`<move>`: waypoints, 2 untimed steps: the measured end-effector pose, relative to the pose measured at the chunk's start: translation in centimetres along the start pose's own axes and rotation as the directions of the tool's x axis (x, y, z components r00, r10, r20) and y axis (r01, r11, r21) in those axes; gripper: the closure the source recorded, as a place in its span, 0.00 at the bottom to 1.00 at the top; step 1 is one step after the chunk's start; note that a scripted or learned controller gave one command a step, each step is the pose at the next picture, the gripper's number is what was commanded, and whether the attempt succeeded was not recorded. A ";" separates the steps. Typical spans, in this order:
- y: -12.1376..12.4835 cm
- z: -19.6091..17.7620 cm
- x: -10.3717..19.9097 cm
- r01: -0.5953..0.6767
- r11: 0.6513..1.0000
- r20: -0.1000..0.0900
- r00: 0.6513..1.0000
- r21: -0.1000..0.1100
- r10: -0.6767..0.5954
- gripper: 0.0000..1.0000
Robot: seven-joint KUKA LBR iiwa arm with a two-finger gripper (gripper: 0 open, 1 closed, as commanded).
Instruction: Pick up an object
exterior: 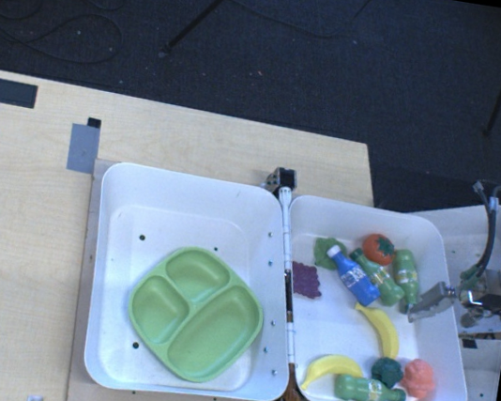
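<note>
A dark carpeted floor with loose cables runs across the top of the view, and below it sits a pale wooden bench (17, 232) carrying two shallow white bins side by side. The left bin (123, 193) holds a green divided plate (196, 314) with three compartments, lying flat toward the bin's lower middle. The right bin (323, 218) is crowded with toy food: a blue bottle (353, 274) lies tilted near the upper middle, with a red tomato (379, 248) just above it and green bottles (404, 274) beside the tomato on the right. A bunch of purple grapes (306, 280) rests near the bin's left wall. A yellow banana (382, 329) curves through the centre, and a second banana (331, 369) lies along the lower left. Beside that one a green bottle (369, 391) lies on its side, with a dark green broccoli piece (387, 370) above it and a pink-orange lump (419, 378) at the far lower right. The gripper (430, 302) reaches in at the right rim of the right bin, a grey piece angled down toward the banana and close to the green bottles, but nothing is seen between its fingers. Whether the claw is wide or narrow cannot be told from this angle.
</note>
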State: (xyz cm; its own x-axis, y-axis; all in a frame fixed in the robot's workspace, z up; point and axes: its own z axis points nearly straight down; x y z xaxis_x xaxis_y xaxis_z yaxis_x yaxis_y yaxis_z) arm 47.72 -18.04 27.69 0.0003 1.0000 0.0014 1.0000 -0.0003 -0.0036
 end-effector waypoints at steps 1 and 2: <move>10.0 13.9 1.4 0.001 1.000 0.001 1.000 -0.002 0.000 0.00; 12.3 18.8 3.1 0.000 1.000 0.001 1.000 -0.002 0.000 0.00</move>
State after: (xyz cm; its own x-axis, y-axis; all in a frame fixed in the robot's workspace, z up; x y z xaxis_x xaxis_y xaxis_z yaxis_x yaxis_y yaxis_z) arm 59.99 -14.94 8.84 0.0003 1.0000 0.0007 1.0000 -0.0003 -0.0017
